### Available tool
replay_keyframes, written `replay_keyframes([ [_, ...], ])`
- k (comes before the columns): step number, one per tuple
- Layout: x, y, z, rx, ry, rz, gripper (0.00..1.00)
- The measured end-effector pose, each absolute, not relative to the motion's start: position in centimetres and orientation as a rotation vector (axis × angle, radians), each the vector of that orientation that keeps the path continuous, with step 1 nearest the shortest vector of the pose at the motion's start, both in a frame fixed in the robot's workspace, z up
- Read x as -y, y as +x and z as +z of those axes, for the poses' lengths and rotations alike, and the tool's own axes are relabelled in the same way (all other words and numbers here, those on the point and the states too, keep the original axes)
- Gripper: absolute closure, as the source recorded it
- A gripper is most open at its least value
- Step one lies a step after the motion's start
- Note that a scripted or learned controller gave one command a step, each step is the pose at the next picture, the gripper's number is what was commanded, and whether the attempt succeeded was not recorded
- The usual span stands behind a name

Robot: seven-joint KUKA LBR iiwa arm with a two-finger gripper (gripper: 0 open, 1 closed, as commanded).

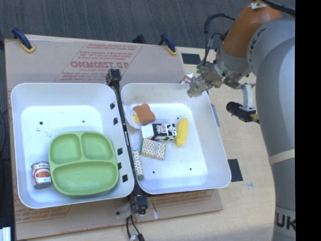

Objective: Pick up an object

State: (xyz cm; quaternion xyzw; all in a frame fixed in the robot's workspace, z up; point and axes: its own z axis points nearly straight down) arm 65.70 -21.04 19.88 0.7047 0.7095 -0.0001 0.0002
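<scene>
Tool (196,88): over right bin's (215,149) far-right corner, grip state unclear | corn cob (182,131): long axis near-far, slightly tilted

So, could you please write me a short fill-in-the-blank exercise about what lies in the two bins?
1. The green divided plate lies in the ____ bin.
2. The small can stands to the ____ of that plate.
3. The corn cob in the right bin is coloured ____.
4. The gripper hovers over the right bin's far ____ corner.

Missing words: left; left; yellow; right
</scene>
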Motion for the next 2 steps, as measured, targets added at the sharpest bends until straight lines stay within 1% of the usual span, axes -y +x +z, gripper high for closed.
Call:
replay_keyframes([
  [2,19.74,65.65,21.02,-2.229,2.215,-0.001,1.0],
])
